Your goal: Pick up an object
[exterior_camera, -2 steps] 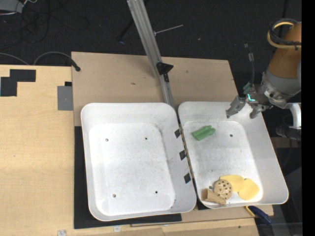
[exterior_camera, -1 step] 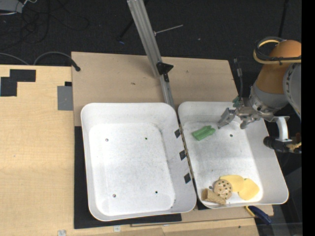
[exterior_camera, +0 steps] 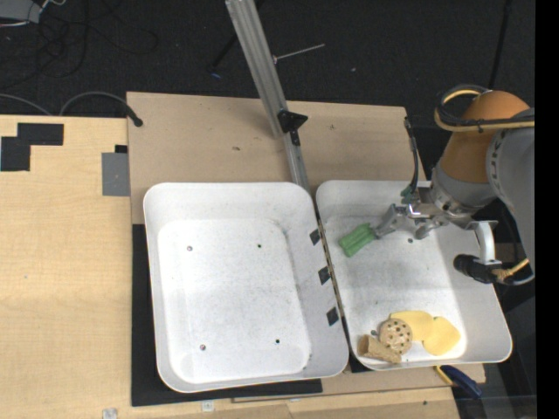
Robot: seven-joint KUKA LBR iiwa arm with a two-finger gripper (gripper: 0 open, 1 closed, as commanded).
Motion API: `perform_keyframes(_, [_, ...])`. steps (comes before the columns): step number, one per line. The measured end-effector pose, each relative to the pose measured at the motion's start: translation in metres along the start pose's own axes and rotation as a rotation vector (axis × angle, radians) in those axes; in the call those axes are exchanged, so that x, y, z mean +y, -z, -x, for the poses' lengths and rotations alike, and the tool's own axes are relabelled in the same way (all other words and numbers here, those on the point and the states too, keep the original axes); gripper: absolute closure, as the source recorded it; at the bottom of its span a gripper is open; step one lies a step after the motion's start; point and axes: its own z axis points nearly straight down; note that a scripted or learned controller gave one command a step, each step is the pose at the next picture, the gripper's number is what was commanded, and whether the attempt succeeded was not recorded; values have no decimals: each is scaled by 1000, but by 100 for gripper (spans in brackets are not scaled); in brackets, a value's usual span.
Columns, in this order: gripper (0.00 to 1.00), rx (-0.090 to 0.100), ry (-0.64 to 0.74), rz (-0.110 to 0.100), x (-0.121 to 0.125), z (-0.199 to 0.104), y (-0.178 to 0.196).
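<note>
In the right bin (exterior_camera: 489,339) a small green block (exterior_camera: 356,239) lies tilted near the upper left part, close to the divider between the bins. My gripper (exterior_camera: 384,227) reaches in from the right and its tip meets the block's right end. Whether the block is between its tips or only touching them is not visible. The grey arm with its orange band (exterior_camera: 493,112) stands over the bin's right rim.
At the right bin's front sit a yellow flat piece (exterior_camera: 430,332), a brown round perforated object (exterior_camera: 395,333) and a tan scrap (exterior_camera: 377,348). The left bin (exterior_camera: 166,208) lies beside it. A slanted metal rail (exterior_camera: 262,77) rises behind the bins.
</note>
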Motion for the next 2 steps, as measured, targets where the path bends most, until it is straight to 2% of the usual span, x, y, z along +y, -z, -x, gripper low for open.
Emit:
perform_keyframes(1, [100,-1,3,2,1,0,13])
perform_keyframes(2, [100,-2,-4,7,3,7,58])
